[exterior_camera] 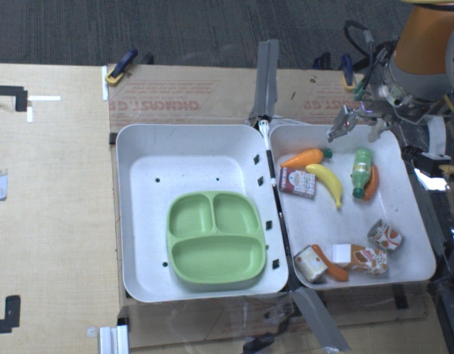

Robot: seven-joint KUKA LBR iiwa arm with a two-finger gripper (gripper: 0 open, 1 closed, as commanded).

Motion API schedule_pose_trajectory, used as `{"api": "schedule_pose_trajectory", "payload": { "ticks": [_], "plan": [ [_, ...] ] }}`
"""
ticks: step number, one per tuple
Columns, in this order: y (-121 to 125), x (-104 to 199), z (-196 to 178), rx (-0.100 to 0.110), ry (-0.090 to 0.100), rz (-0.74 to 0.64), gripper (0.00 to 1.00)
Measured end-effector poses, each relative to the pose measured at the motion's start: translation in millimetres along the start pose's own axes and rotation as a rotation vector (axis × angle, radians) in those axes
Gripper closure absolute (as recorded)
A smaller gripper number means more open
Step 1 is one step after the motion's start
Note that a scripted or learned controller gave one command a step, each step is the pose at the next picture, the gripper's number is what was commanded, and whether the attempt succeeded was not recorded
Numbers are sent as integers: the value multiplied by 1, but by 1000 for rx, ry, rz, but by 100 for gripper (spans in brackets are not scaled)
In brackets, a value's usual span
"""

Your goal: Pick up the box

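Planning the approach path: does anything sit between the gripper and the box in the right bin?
The gripper hovers over the right bin's far edge. The box lies nearer the camera with its top uncovered. The carrot lies between them, touching the box's far side, and the banana borders its right.

upside-down red "CHEMCAST" print, cardboard sheet [190, 98] behind bins

A robotics lab is showing here. A grey-and-orange arm [422, 43] is reaching over white bins [138, 198] sitting on a taped cardboard bench [49, 198].
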State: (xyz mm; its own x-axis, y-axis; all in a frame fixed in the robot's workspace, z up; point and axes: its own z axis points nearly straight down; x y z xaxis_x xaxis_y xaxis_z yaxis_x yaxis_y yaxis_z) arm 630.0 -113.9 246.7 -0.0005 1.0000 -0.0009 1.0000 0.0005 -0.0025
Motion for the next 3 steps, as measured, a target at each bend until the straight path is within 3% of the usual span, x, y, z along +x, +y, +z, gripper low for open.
{"api": "schedule_pose_trajectory", "payload": {
  "ticks": [1,2,3],
  "plan": [
    [-49,19,113,0,1,-45,0],
    [-70,80,55,-2,0,24,0],
    [-88,79,56,1,0,-6,0]
  ]
}}
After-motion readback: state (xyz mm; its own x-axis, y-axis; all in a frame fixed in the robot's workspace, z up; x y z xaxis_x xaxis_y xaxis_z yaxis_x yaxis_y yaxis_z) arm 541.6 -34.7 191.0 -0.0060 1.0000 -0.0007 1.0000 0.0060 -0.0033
